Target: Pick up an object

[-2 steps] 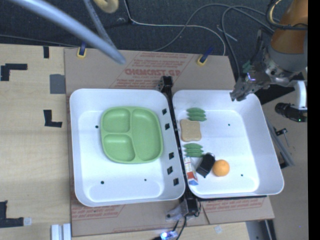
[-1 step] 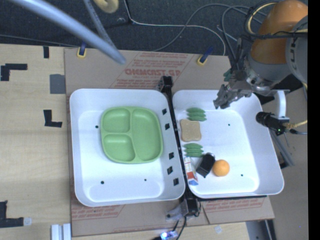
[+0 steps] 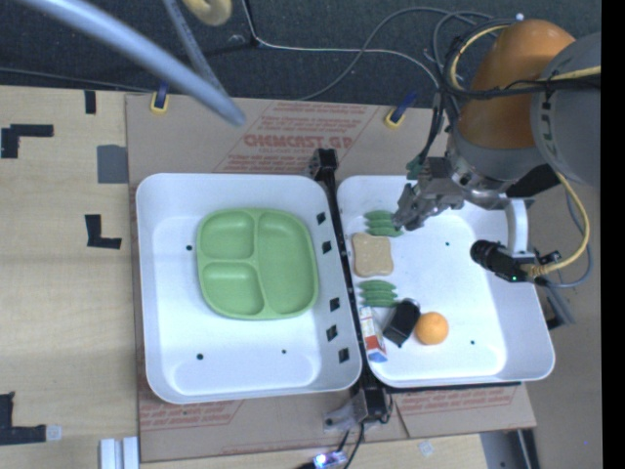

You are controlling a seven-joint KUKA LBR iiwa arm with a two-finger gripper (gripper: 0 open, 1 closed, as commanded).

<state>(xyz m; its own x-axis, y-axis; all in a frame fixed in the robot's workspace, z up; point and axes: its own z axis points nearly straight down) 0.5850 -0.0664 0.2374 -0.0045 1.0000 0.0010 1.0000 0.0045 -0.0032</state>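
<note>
Hangs at the upper left of the right white bin, grey arm reaching in from the right, two-finger gripper angled down toward a small green pod-shaped toy. Cannot tell from this slant whether the jaws are apart or together; nothing visibly held.

Lies close to the bin's left wall, that green pod, with a tan square slice like toast just below it and nearly touching. Further down: a second green pod, a black block, a small orange ball beside the block, a white and red tube along the wall. In the left white bin, a green divided plate, well apart from the gripper.

Likely risks, as a judgement:
- Closing on the pod so near the wall could jam one side against the rim or the divider between the bins.
- Flat, low shape: easy to pinch the top and slip off, coming up with nothing.
- Tilted approach could shove the pod under or against the tan slice instead of gripping it.
- Catching both pod and slice together could mean a weak hold and a drop on lifting.
</note>
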